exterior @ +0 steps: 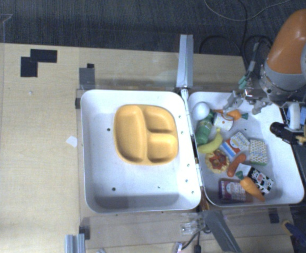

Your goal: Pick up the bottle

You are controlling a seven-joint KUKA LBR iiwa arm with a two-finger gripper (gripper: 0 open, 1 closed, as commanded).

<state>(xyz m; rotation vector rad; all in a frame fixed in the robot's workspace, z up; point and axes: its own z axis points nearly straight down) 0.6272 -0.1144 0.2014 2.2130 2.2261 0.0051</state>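
Landmark: right bin (295, 191), holding the clutter.
Bottle: green bottle (205, 131) lies against the bin's left wall, just above the banana (209, 144) and below the white egg (200, 110).
Gripper: gripper (240, 103) hangs over the bin's upper middle, right of the bottle and apart from it.
Fingers: cannot tell whether spread or closed; nothing visibly held.
Judgement: approach stage; the crowding neighbours leave little room for a clean grasp.
Left bin: yellow tray (145, 134) sits centred.

place: robotics lab | evidence: bench (31, 157) with two white bins (89, 194), robot arm (295, 46), loose cables (232, 4)
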